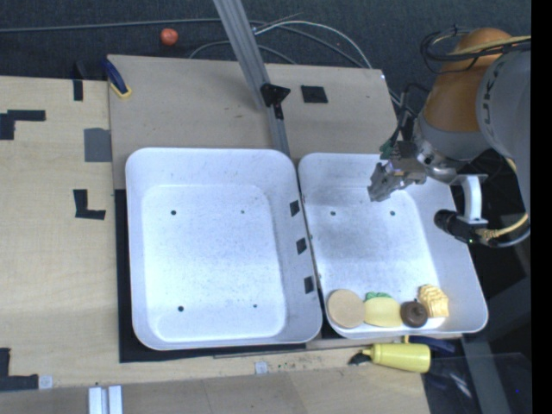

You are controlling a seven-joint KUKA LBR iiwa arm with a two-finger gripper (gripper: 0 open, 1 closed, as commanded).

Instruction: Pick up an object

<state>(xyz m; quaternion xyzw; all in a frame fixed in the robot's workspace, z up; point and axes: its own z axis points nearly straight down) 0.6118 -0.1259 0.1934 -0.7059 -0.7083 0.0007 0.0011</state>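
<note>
My gripper hangs over the far part of the right bin, reaching in from the right with nothing visible between its fingers. Along that bin's near edge lie a tan round disc, a yellow rounded piece with a bit of green behind it, a dark brown ring-shaped object and a yellow ridged object. These objects sit well toward the front of the bin from the gripper.
The left bin lies beside the right one. A yellow-handled tool lies on the bench just in front of the right bin. A grey metal pole slants up from between the bins. A small orange ball rests far back.
</note>
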